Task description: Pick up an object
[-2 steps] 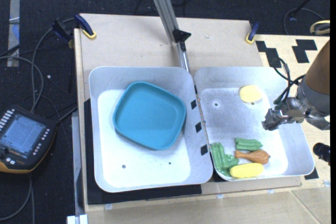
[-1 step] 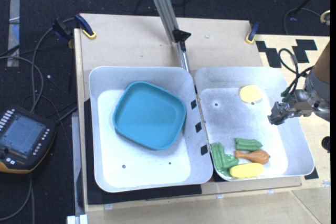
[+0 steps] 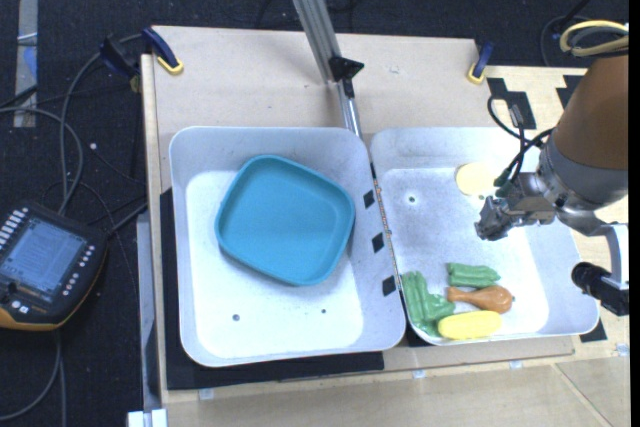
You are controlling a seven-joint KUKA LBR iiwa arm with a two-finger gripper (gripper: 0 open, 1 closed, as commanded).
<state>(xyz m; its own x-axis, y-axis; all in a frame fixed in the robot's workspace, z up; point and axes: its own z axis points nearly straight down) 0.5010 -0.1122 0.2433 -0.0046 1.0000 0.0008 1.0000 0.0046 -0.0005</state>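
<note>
the toy food is bunched in the right bin's near corner: yellow corn touches the drumstick, green pieces alongside, so a descent could snag two or slip off. the gripper hangs over bare floor, arm reaching from the right; i cannot tell its spread.

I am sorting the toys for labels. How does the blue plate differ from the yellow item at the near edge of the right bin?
The plate is blue, the yellow item yellow. The plate is far larger and squarish with rounded corners; the yellow item is small and elongated. The plate lies alone in the left bin; the yellow item lies in the right bin, beside green and brown toys. Both rest inside a white bin.
</note>
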